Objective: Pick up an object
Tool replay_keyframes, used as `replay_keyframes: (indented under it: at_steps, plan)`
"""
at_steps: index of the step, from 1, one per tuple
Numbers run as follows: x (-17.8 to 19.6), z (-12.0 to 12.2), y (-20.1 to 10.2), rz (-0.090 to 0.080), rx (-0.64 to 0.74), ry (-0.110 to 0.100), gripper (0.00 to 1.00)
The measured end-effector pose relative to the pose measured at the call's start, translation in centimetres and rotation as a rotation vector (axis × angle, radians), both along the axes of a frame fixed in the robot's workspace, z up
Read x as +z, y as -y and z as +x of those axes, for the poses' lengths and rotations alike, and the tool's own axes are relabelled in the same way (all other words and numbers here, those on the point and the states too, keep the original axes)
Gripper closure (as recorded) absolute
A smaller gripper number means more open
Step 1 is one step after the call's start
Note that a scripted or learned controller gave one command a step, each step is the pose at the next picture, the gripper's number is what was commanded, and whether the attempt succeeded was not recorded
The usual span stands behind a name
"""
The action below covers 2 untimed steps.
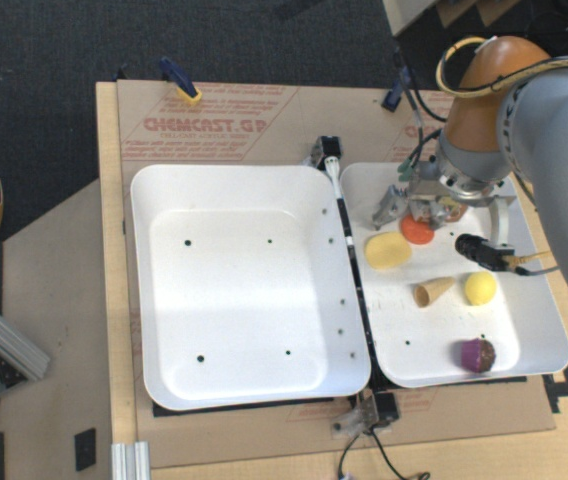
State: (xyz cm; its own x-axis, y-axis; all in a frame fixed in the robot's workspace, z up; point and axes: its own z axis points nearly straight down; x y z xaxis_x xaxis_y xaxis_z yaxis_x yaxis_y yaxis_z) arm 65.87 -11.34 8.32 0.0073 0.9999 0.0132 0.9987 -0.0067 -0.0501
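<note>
Five small items lie in the right-hand bin (414,338); the gripper (419,216) hangs over a round orange-red piece (419,233) at one o'clock from a yellow lump (388,251); we cannot tell its grip.

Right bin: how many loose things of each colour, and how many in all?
Yellow: 2, lump and ball
Orange-red: 1, small piece
Tan: 1, cone
Purple: 1, round piece
Total: 5
</note>
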Motion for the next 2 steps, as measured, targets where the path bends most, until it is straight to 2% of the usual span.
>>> replay_keyframes:
  at_steps: [1, 2]
  plan:
    - [-0.1, 0.0, 0.6, -0.001, 0.000, 0.003, 0.00]
    - [-0.2, 0.0, 1.9, 0.011, 0.002, 0.001, 0.00]
